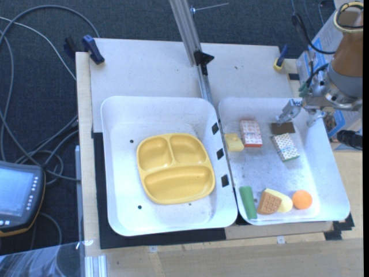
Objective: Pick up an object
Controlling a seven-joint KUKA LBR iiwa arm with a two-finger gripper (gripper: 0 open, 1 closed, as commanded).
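Note:
My gripper (300,116) hangs over the far right part of the right bin (323,154), open, with nothing between its fingers. Just below it lie a small brown piece (282,128) and a green-and-white patterned box (286,147). Further left are a red-and-white carton (250,133) and a pale yellow block (233,142). Along the bin's near edge lie a green cylinder (247,202), a waffle-like piece on a yellow base (272,202) and an orange ball (302,199).
The left bin (115,154) holds a yellow divided plate (174,168). A metal pole (187,22) rises at the back between the bins. Cables and a pendant (17,195) lie on the floor at left.

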